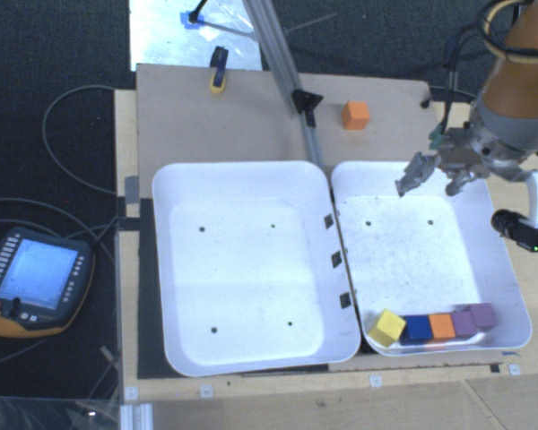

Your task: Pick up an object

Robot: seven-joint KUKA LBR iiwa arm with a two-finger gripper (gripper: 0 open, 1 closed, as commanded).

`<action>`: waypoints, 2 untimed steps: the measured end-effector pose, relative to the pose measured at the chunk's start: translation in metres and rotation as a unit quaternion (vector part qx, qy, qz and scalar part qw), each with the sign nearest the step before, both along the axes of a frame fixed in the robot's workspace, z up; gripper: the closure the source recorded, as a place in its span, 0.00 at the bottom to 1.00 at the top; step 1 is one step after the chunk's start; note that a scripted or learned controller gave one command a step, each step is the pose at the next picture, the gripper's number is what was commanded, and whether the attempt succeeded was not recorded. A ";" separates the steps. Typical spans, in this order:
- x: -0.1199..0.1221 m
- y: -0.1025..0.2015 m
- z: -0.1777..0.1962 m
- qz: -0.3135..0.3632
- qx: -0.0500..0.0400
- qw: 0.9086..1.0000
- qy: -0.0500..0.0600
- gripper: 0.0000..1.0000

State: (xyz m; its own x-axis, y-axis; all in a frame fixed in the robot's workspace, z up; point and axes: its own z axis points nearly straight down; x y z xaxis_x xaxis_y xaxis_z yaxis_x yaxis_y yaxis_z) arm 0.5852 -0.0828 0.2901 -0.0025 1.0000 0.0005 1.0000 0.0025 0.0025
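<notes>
Above right bin [498, 267], open claw [436, 181], no readable writing

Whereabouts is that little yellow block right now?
The yellow block lies in the right-hand bin, at its near left corner, touching the blue block at the left end of a row of coloured blocks.

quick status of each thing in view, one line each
gripper: fingers open, holding nothing, above right bin's far edge
yellow block: tilted, in right bin's near corner
blue block: in row beside yellow
orange block: in row
purple blocks: row's right end
orange cube: on bench, outside bins
pendant: screen lit
</notes>
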 end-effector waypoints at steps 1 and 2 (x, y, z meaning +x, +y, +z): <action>-0.049 -0.076 -0.052 -0.005 -0.001 1.000 0.003 0.00; -0.056 -0.027 -0.029 0.003 0.000 1.000 -0.001 0.00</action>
